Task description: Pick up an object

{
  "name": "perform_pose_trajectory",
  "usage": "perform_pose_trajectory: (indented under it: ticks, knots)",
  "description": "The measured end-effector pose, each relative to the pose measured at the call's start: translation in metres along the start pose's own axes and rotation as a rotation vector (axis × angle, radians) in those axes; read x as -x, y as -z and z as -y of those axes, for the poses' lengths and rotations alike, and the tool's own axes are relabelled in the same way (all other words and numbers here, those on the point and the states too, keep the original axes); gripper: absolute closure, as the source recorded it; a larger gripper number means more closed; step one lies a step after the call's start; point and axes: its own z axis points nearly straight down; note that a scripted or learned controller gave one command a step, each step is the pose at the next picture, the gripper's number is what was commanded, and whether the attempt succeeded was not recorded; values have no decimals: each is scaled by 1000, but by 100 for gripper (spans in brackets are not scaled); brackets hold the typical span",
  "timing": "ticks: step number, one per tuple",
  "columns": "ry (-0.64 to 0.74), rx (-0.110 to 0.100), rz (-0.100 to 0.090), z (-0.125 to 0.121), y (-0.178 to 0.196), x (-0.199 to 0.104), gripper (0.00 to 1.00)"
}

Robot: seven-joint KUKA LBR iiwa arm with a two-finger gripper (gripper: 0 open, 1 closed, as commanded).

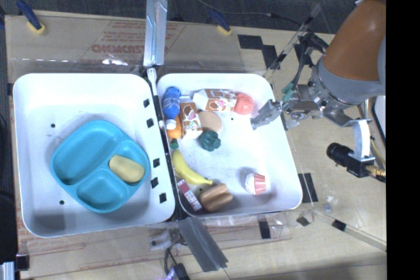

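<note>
The gripper (266, 113) is hanging over the right rim of the right bin (289, 170), and from where I am standing I cannot tell how it is set, though nothing is showing in its grasp. Just to its left a red ball (243, 104) is lying beside a printed carton (217, 100), further left a blue bottle (171, 101) is leaning on the divider, and below-left a dark green toy (210, 140), a banana (188, 171), a hot dog (216, 194) and a cupcake (255, 182) are sitting loose. Well off to the left, in the left bin (33, 95), a blue divided plate (88, 160) is carrying a yellow potato-like piece (127, 168).
</note>
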Motion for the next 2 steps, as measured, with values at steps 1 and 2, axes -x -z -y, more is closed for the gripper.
perform_pose_trajectory:
  ticks: [1,2]
  knots:
    - [64,-5,-1,41,-144,-40,0]
    - [187,2,0,7,-152,-48,0]
